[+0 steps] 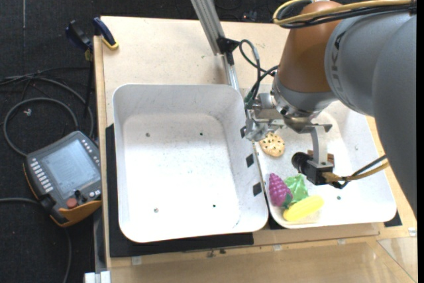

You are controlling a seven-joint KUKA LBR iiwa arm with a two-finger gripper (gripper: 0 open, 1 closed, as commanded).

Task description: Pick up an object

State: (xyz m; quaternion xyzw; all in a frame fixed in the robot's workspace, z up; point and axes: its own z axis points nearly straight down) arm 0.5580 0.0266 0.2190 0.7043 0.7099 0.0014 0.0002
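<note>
The gripper [264, 124] hangs over the near-left part of the right bin [371, 172], directly above a speckled cookie [272, 144] — whether it is open or closed cannot be told. Purple grapes [279, 189], a green piece [298, 186] and a yellow fruit [303, 209] lie nearer the camera.

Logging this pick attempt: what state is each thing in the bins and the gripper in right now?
gripper: low over the right bin, just above the cookie
cookie: lying in the right bin
purple grapes: lying beside the green item
yellow item: lying near the bin's front edge
</note>
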